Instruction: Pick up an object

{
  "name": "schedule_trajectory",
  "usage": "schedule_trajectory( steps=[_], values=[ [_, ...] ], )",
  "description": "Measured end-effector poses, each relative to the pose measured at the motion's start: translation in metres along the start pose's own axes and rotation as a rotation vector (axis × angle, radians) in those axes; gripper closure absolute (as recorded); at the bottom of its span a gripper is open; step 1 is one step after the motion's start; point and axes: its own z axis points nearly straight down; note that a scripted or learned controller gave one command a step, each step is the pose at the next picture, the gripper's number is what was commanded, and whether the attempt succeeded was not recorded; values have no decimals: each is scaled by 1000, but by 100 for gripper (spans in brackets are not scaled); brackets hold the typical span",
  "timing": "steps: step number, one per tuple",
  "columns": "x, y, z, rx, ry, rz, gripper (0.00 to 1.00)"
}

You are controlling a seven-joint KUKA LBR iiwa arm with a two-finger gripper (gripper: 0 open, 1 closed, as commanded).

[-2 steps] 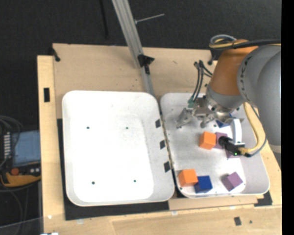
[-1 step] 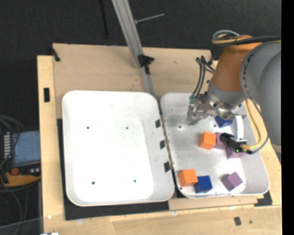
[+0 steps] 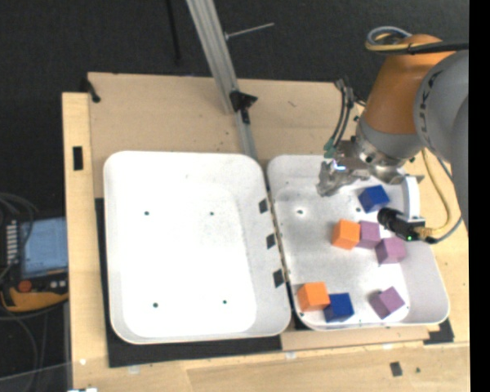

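Seven cubes lie in the right bin (image 3: 306,188); nothing is lifted yet. Camera view: the gripper (image 3: 331,178) hangs at the bin's twelve o'clock, its spread impossible to tell, with the nearest blue cube (image 3: 373,198) at its four o'clock.

Arm (image 3: 416,96) runs off the right edge, base out of sight. Gripper (image 3: 333,178) is small and blurred against the right bin (image 3: 310,194); can't tell finger state. Wrist body covers the bin's upper right corner and part of its far rim. Blue cube (image 3: 374,198) sits tucked just under the wrist. Pink cube (image 3: 369,233) is partly behind the orange cube (image 3: 346,234). Slanted metal pole (image 3: 216,47) is cut off at the top edge. Device at left (image 3: 33,260) is clipped by the frame, cables too dark to trace.
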Motion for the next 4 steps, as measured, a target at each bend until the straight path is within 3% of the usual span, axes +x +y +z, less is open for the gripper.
schedule_trajectory(
  steps=[1,2,4],
  values=[
    [6,5,-62,-2,0,-1,100],
    [5,6,-91,1,0,-2,100],
    [99,21,-67,9,1,-3,100]
  ],
)
